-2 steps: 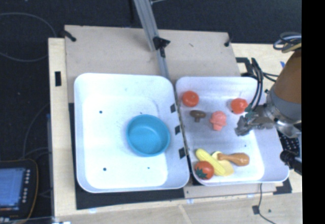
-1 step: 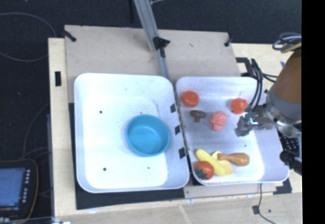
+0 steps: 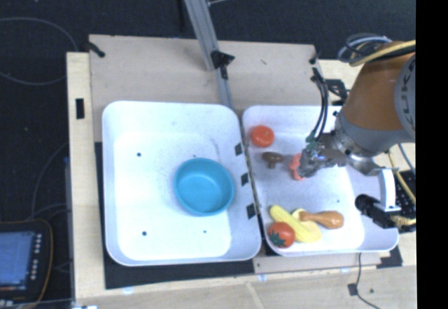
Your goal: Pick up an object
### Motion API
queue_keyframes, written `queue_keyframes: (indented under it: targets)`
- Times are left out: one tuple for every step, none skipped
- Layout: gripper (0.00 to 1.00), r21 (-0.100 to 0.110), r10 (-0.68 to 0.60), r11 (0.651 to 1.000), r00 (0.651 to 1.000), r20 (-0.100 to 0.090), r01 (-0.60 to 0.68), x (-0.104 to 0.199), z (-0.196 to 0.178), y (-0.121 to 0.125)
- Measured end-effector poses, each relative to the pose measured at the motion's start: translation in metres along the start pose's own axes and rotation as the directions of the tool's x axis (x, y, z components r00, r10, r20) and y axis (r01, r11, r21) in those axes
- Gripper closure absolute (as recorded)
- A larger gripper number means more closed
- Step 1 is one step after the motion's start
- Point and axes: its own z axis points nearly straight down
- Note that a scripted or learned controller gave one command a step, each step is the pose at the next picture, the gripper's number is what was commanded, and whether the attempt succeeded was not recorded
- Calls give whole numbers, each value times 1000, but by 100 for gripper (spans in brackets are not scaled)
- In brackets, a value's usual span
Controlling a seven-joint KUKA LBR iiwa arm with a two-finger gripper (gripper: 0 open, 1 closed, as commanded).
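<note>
My gripper point(image 3: 310, 160) hangs low over the middle of the right bin point(image 3: 350, 118). A small red-orange piece point(image 3: 298, 169) lies right at its tip, on the left side. Just left of that sits a small brown object point(image 3: 272, 158), and an orange round fruit point(image 3: 262, 136) rests near the bin's upper left corner. Along the bin's near edge lie a yellow banana-like toy point(image 3: 297, 225), a red tomato point(image 3: 281, 235) and a tan drumstick point(image 3: 324, 218). The grey arm with its orange band point(image 3: 381, 101) covers the bin's right part.
The left bin point(image 3: 140, 132) holds a blue bowl point(image 3: 204, 186) near its middle right. A grey metal pole point(image 3: 199, 13) slants down from the top to the gap between the bins. Black cables point(image 3: 323, 108) hang beside the wrist.
</note>
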Motion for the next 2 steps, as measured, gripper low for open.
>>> queue_keyframes:
  targets:
    - [100, 0, 1, 1000, 1000, 0, -1, 41, 0, 16]
    - [100, 2, 0, 1000, 1000, 0, 0, 90, 5, 36]
